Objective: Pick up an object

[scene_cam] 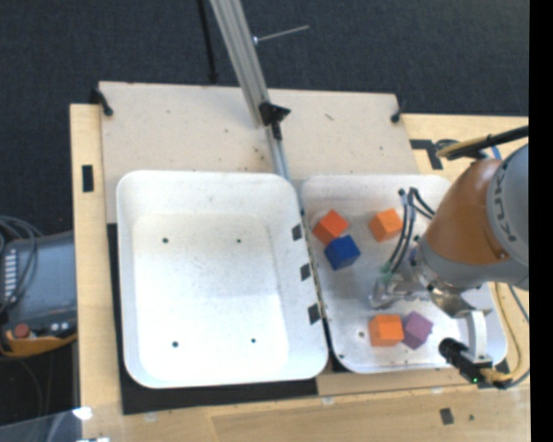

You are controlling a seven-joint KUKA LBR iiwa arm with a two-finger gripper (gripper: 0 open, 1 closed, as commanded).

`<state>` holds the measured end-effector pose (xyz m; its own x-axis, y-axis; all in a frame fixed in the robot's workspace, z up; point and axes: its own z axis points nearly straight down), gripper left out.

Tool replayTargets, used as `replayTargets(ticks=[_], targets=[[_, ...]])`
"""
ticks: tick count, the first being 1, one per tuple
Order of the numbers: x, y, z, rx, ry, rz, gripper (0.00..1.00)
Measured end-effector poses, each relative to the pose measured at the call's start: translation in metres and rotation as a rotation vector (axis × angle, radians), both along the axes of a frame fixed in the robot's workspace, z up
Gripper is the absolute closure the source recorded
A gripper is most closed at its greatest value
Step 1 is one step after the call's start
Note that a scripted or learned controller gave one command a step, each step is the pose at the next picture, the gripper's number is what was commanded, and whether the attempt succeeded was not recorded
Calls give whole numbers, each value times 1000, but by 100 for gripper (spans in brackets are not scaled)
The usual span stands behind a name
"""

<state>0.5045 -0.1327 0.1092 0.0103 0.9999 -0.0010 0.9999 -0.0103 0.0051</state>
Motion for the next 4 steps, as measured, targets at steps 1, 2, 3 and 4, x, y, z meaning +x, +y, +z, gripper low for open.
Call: replayTargets(ticks=[1,2,3,4], targets=[[-7,-6,58,-1,-2,2,100],[-5,-7,94,-1,-1,14,100],[11,34,94,2,3,17,100],[24,82,91,2,3,18,100]])
